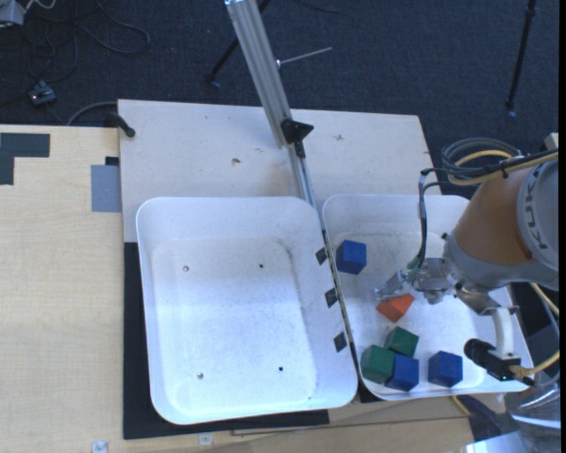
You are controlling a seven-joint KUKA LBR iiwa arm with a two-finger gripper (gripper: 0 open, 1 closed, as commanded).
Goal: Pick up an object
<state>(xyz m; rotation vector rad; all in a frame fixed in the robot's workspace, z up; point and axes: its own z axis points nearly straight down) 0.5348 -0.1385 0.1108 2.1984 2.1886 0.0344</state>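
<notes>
The bench (66, 281) is the biggest thing here, pale wood on the left with a white board laid across the far middle, and on it sit two shallow white bins side by side. The left bin (170, 253) is the larger, its floor speckled and marked with a few dark dots. The right bin (368, 210) is narrower and holds all the blocks.

The arm (500, 229) comes in from the right, its orange band bulking over the right bin's edge, cables looping behind it. A grey aluminium rail (264, 74) slants from the far floor down to the seam between the bins.

The gripper (403, 286) hangs low over the middle of the right bin, just above the orange block (394, 307) and seemingly touching its far side. Whether it is gripping anything I cannot tell — the metal tip blurs into the white floor.

The blocks are small. One blue block (352, 256) sits alone toward the far left of the bin, near the divider. At the near end a cluster lies packed together: two green blocks (402, 340) (378, 362) and another blue block (405, 373) touching them, with a third blue block (444, 368) just to the right, slightly apart.
</notes>
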